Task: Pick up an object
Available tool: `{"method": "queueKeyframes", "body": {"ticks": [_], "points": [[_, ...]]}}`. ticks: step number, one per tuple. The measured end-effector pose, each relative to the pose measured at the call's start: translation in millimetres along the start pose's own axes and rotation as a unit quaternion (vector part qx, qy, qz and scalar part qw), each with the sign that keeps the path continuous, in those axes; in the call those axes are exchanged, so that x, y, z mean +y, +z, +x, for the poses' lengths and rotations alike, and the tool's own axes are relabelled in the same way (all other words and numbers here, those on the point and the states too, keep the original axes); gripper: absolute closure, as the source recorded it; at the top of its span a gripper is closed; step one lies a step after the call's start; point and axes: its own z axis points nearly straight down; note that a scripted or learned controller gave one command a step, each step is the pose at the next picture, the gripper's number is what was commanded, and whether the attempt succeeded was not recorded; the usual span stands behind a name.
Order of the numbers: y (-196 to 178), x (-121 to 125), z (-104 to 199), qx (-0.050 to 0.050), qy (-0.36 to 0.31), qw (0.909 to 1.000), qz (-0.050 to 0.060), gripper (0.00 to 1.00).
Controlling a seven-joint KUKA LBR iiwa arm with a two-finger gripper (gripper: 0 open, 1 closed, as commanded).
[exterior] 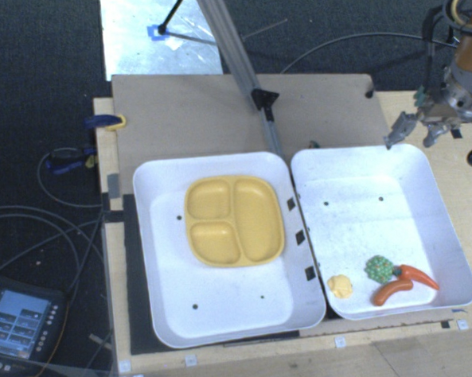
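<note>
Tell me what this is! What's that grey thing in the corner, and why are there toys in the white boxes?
You are looking down from a camera fixed above a workbench. The grey thing at the upper right is a robot arm, and its gripper is like a hand with two fingers. They are spread apart and hold nothing. It hangs over the far edge of the right bin. Its job is to pick something up. In that bin's near corner lie small toy foods: a yellow lump, a green bumpy piece, an orange carrot and a reddish-orange sausage shape. The left bin holds a yellow divided plate with three compartments.
</note>
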Motion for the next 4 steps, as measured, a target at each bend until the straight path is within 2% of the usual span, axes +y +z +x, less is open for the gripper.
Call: {"method": "queueKeyframes", "body": {"ticks": [1,2,3,4], "points": [[61,2,-5,0.001,0.000,1.0000,0.001,0.00],[107,-7,-3,0.000,0.001,1.0000,0.001,0.00],[92,-4,-4,-0.001,0.000,1.0000,-0.003,1.00],[47,-5,-2,0.000,-0.001,1.0000,-0.004,1.00]]}}
